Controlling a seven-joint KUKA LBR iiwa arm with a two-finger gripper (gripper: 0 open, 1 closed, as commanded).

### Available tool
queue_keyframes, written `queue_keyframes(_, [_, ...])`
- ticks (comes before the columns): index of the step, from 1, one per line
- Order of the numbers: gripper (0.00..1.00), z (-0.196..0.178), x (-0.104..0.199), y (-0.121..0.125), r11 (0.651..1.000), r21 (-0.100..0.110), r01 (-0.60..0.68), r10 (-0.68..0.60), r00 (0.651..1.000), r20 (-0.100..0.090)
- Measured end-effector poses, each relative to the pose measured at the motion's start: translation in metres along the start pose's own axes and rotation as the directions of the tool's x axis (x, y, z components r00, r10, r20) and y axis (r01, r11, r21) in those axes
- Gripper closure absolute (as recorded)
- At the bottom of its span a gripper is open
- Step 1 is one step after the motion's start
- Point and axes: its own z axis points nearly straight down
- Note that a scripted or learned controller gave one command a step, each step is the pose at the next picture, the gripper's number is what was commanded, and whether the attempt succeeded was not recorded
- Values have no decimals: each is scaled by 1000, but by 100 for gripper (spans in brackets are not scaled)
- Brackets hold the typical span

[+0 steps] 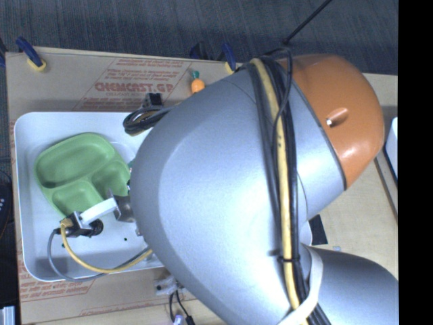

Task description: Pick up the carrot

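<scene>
Arm [237, 195] is hunched over the left bin [20, 181], and its bulk covers most of the table [81, 80]. The end effector [125, 208] sits low in that bin, just beside the near-right edge of a green two-compartment dish [78, 164]. It's mostly hidden under the wrist, so I can't tell if it's wide or narrow, and nothing shows in its grip. The carrot [197, 84] looks like the small orange piece with a green top. It lies outside the bin, on the table near the far edge, well apart from the end effector. My read is that we're in the approach step with no grasp yet, and aimed at the wrong spot. Next move calls for lifting clear of the bin wall, going to the far edge and descending over the carrot. The table is covered in brown printed sheet, with a blue clamp [32, 54] at the far-left corner. Dark carpet [135, 12] lies beyond.
</scene>
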Motion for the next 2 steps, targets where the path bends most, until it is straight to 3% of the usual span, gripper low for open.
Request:
queue_keyframes(1, [100, -10, 0, -1, 1000, 4, 5, -5, 1000, 3])
queue_keyframes(2, [100, -19, 0, -2, 1000, 7, 11, -11, 1000, 7])
